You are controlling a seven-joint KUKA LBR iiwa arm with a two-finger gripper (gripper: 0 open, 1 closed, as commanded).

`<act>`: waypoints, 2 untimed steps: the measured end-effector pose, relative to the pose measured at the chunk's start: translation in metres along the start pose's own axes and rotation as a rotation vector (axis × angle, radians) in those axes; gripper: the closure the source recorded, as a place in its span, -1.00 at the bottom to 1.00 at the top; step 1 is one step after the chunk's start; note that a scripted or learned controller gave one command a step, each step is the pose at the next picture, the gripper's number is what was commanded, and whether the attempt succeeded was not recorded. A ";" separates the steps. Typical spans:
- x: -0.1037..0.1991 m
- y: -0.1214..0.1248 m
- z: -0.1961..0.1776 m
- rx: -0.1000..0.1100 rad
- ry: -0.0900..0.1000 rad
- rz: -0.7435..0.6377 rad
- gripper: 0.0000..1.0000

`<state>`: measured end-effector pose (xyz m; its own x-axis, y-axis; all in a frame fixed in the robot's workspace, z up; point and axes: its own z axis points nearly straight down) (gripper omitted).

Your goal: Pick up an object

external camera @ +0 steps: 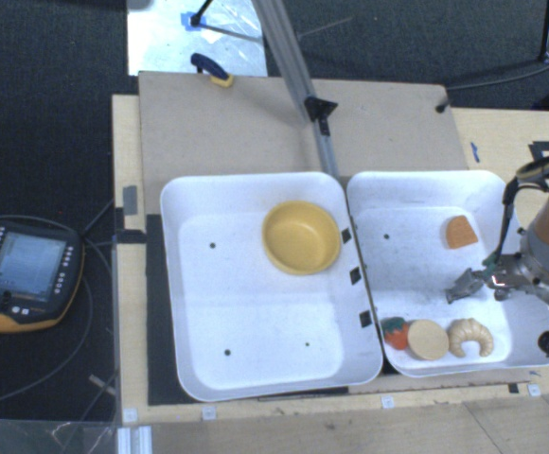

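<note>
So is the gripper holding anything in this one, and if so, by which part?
Nothing is held. The gripper hovers in the right bin, with no object between its fingers; the croissant lies apart, below it.

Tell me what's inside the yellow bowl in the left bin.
The yellow bowl shows only its own yellow floor and wall, nothing lying in it. The patch of left bin floor beneath the bowl is covered, so anything there can't be checked.
</note>
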<state>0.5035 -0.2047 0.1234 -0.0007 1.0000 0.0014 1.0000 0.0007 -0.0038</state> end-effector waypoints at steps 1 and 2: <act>0.000 0.000 0.034 -0.002 -0.001 0.001 -1.00; 0.000 0.001 0.022 -0.006 -0.002 0.001 1.00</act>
<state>0.5041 -0.2050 0.1009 0.0003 1.0000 -0.0007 1.0000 -0.0003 0.0017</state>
